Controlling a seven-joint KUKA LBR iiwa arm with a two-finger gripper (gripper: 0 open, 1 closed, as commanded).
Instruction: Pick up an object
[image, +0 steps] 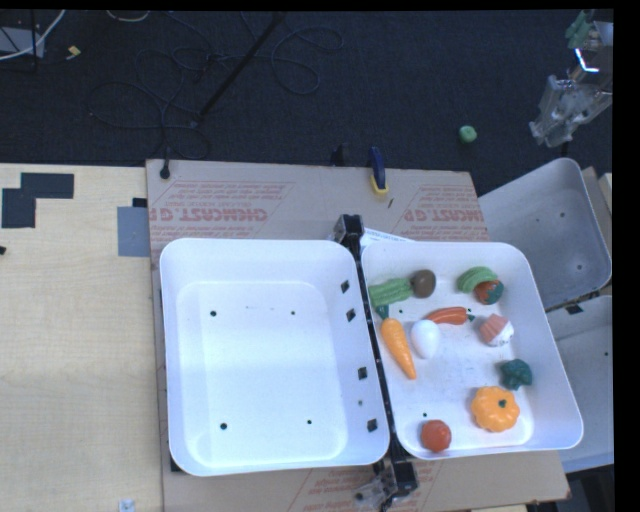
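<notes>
Claw top right off the worktop, jaw state cannot tell, right bin crowded with plastic toy food, tapered orange carrot touching white egg, ribbed pumpkin, round tomato, left bin smooth white

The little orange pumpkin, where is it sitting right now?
The small orange toy pumpkin lies in the right-hand white bin, near its front right corner, between the round red tomato and the dark green broccoli piece.
</notes>
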